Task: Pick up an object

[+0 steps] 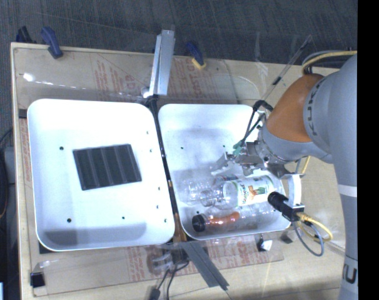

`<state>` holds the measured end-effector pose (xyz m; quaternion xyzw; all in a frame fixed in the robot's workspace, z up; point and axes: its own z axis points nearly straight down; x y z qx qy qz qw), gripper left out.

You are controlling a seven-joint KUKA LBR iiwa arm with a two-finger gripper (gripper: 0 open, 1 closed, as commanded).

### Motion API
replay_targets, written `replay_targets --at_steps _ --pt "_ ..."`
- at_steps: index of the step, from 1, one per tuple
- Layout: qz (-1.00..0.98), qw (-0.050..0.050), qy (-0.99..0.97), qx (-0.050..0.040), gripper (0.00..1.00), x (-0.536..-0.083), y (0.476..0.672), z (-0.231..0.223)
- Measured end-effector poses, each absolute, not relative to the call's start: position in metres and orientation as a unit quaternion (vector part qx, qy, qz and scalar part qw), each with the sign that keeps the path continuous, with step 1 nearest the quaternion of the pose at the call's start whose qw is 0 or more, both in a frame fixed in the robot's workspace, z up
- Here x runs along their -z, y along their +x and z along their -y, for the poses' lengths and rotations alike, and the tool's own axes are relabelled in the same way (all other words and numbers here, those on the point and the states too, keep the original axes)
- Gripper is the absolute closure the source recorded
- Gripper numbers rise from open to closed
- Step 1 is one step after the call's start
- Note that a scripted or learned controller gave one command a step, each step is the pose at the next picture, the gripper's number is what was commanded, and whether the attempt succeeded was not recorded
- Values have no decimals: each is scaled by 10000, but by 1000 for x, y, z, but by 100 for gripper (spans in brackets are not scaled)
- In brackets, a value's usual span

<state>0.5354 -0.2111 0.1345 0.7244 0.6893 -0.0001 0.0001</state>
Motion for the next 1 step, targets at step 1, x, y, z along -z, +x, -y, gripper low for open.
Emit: replay_targets --at_steps 1 --pt "-8050 145 5930 -69 0 -120 527 207"
